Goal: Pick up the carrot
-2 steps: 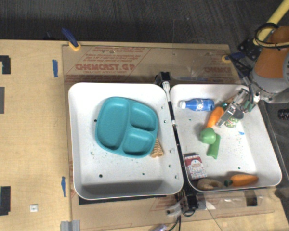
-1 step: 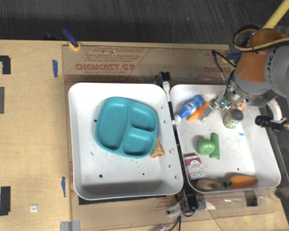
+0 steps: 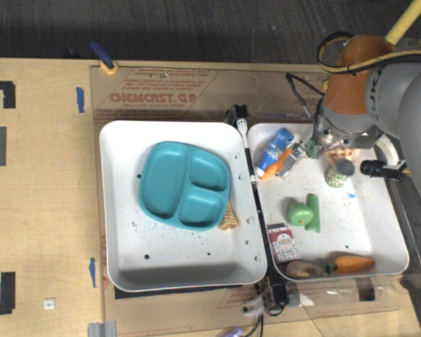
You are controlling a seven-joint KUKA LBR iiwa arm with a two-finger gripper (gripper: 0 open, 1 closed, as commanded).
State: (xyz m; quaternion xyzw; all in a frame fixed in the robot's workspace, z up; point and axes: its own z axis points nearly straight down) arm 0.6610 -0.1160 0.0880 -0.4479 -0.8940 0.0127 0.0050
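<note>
Fingers [image 3: 303, 151]: you cannot tell whether they are spread or closed, low at the far side of the right bin [image 3: 386, 209]. You'll find the carrot [image 3: 353, 263] against that bin's near wall, well apart from them, beside a red packet [image 3: 283, 243].

Two bins set side by side on the desk [image 3: 42, 209], divided tray [image 3: 184, 184] laid in left bin [image 3: 119, 258], carrot [image 3: 353, 263] placed at right bin's [image 3: 386, 216] near edge, small box [image 3: 283, 243] to its left, bottle [image 3: 274, 149] lodged in far left corner, tool [image 3: 321, 148] positioned over far side.
</note>
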